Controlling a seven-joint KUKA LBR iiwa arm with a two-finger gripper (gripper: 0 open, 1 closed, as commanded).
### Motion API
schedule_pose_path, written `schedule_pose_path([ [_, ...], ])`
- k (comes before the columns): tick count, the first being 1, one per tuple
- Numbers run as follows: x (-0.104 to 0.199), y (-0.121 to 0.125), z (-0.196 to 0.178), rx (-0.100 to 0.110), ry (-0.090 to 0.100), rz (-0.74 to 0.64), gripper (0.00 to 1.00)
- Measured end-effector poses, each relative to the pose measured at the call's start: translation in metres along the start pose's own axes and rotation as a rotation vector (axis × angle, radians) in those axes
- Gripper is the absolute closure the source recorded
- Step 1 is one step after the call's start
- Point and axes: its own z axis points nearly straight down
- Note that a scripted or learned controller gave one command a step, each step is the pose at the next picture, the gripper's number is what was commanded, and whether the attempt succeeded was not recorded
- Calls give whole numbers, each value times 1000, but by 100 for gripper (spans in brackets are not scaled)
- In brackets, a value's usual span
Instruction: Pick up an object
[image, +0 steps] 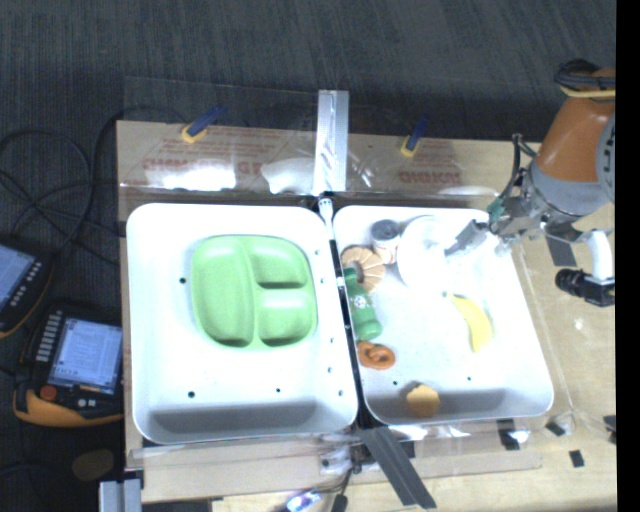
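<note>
Bare bin floor is left below the end effector (468, 240) up to the yellow banana (474, 322), while passage to its left is blocked by the white cup (420, 250).

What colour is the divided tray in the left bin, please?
Light green tray, seen in the camera view.

- Two white bins (150, 400)
- One green divided plate (252, 290)
- One green bottle (362, 308)
- One yellow banana (474, 322)
- One white plate (425, 248)
- One small grey jar (384, 234)
- Three small orange-brown items (376, 353)
</note>
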Motion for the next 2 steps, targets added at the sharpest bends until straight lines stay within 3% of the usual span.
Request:
schedule_pose_path([
  [1,1,-27,80,-8,7,8,0],
  [2,-2,-17,85,-9,9,-50,0],
])
